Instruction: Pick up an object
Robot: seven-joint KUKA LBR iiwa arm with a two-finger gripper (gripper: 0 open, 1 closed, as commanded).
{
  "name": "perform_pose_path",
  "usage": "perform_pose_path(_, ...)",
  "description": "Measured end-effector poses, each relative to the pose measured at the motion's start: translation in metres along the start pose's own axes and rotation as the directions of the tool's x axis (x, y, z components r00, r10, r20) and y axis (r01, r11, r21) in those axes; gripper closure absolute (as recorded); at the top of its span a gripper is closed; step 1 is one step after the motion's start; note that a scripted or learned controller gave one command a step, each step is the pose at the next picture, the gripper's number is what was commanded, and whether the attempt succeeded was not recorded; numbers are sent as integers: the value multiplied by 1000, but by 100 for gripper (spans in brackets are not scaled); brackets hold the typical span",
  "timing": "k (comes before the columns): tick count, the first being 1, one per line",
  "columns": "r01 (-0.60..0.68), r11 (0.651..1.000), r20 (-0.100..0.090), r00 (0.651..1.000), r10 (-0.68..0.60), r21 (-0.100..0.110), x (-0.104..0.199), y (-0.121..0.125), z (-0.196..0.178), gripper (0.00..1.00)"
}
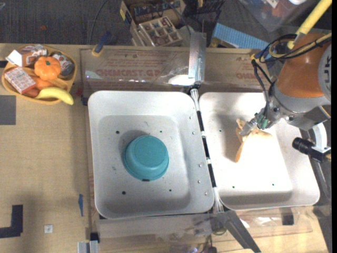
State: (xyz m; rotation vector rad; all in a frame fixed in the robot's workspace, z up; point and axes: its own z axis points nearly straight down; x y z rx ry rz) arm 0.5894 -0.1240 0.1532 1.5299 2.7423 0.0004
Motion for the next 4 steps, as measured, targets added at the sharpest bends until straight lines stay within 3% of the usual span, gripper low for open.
perform_pose_path(1, 39, 999, 2, 999, -39, -2, 9, 48, -60, 100)
perform_pose_path(2, 152, 988, 5, 988, -152, -3, -3, 86, -69, 100)
perform_pose_path(3, 88, 996, 0, 996, -88, 0, 4, 83, -54, 100)
perform_pose_path(4, 11, 1000, -1, 1000, -11, 1, 26, 107, -32, 100)
